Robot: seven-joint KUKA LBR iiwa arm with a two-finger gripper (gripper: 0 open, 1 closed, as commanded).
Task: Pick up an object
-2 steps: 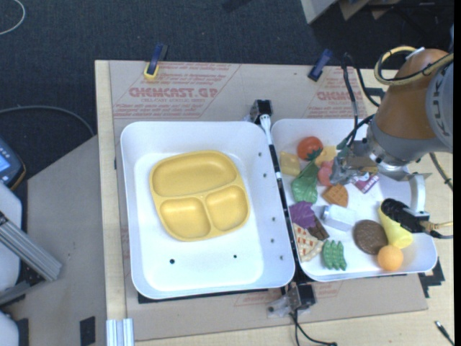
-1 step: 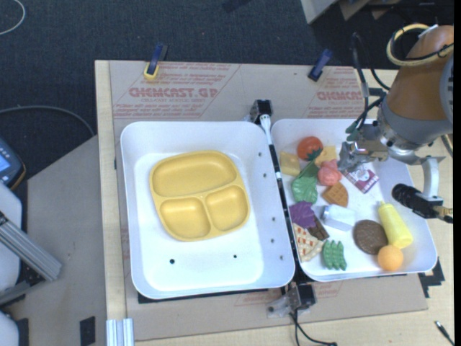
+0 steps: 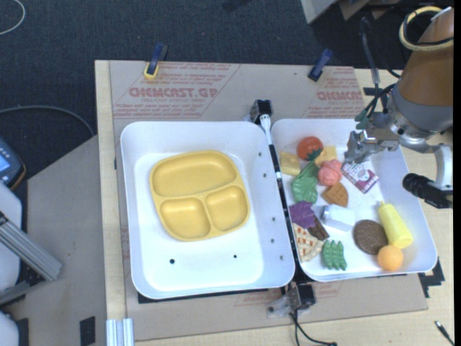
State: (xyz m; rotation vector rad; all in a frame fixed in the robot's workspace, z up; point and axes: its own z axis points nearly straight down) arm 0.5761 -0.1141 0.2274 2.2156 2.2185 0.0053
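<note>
My gripper [image 3: 356, 150] hangs over the far part of the right bin [image 3: 425, 225], just above a red and white packet [image 3: 361, 178]. Toy food crowds this bin. A red tomato [image 3: 310, 146] and a pink piece [image 3: 330, 171] lie left of the gripper. A green leaf [image 3: 305, 184], an orange wedge [image 3: 336, 194] and a purple piece [image 3: 302, 213] sit nearer the middle. Along the front are a waffle [image 3: 307, 243], green beans [image 3: 333, 254], a brown cookie [image 3: 369, 236], a yellow bottle [image 3: 395, 224] and an orange [image 3: 390, 258].
The left bin [image 3: 144, 265] holds a yellow divided plate [image 3: 200, 193]. A black divider rail [image 3: 277, 186] runs between the bins. Clamps [image 3: 153, 62] [image 3: 319, 64] grip the far edge of the cardboard base. The arm's grey and orange body [image 3: 425, 85] looms at the right.
</note>
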